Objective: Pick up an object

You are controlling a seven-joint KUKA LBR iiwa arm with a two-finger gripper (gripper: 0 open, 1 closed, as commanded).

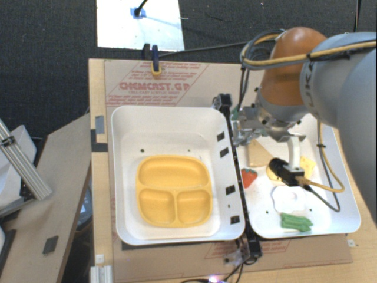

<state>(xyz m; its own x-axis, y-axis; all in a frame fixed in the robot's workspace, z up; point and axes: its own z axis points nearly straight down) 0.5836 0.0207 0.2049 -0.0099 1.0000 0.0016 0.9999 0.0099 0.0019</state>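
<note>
Brown board printed with red lettering carries two shallow white bins on a bench surrounded by dark fabric. A white sheet lies beyond it at 12 o'clock, and a black-and-yellow clamp grips the board's far edge. The grey arm reaches in from 3 o'clock, its gripper low over the right bin at that bin's 11 o'clock corner. Whether the gripper is open or closed cannot be told. A red piece lies near the gripper's 6 o'clock, just beside a tan wedge. A yellow piece sits near the bin's centre, with a white piece and a green piece toward 6 o'clock. The left bin holds a yellow divided tray.
</note>
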